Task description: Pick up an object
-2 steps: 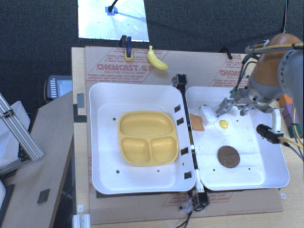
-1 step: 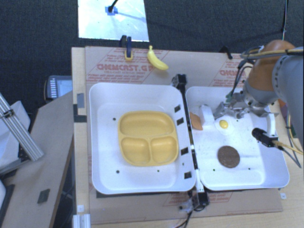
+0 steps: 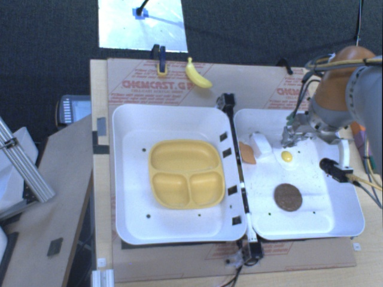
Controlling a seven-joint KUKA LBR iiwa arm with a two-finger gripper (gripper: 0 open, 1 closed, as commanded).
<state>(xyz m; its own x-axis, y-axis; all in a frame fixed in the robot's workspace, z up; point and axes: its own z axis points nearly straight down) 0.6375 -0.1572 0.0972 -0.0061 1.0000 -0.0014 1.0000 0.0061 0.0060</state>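
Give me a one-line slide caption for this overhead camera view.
Gripper hovers above a fried egg in the right bin, near a brown disc; a yellow divided tray fills the left bin.

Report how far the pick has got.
Done: the arm has reached into the right bin, and the gripper hangs above the fried egg. In hand: nothing visibly between its fingers. Left: grasping and lifting. The egg, brown disc, white block and orange piece all lie on the bin floor.
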